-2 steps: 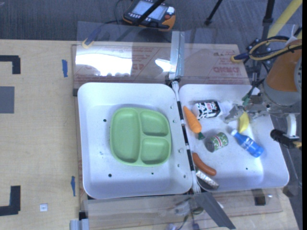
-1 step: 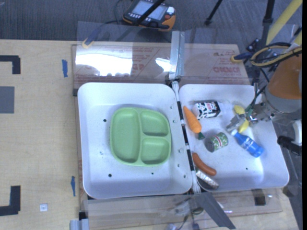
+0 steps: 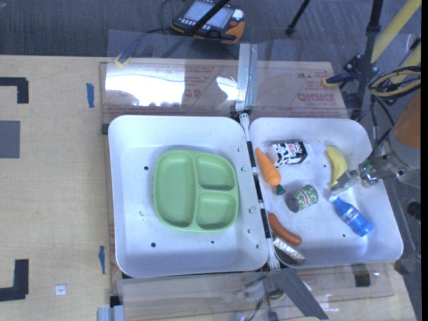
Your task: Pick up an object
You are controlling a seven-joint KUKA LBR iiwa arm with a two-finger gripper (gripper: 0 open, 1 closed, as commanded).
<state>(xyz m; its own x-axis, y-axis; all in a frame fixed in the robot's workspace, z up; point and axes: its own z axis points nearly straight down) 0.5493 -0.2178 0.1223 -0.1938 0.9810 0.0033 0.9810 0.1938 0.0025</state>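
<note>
The end effector (image 3: 348, 184) is hanging over the right-hand shallow white plastic bin (image 3: 381, 246), reaching in from the right edge, and whether it is released or clenched I cannot tell from this angle; nothing is visibly caught in it.

Closest to it are two candidates. Just up and to its left is lying the curved yellow plastic banana (image 3: 336, 164), long axis running roughly up-and-down the view, one tip pointing toward the far wall, the other ending right beside the end effector. Just below and to its right is lying the small blue plastic bottle (image 3: 353, 218), on its side, long axis slanting, pale cap end pointing up toward the end effector and blue base pointing away to the lower right.

I am judging the bottle as light, stiff and smooth, so likely to roll or slip; taking it across the middle of the body, square to its length, looks safest. The banana looks like a light, rigid toy; its curved middle is the place to pinch, across the narrow width.

Further to the end effector's left are resting a green-labelled tin can (image 3: 302, 198), an orange toy carrot (image 3: 269, 168), a black-and-white patterned carton (image 3: 290, 152) and a reddish toy sausage (image 3: 285, 229). Well beyond them, in the left white bin (image 3: 127, 179), is sitting a green divided plate (image 3: 196, 190).
</note>
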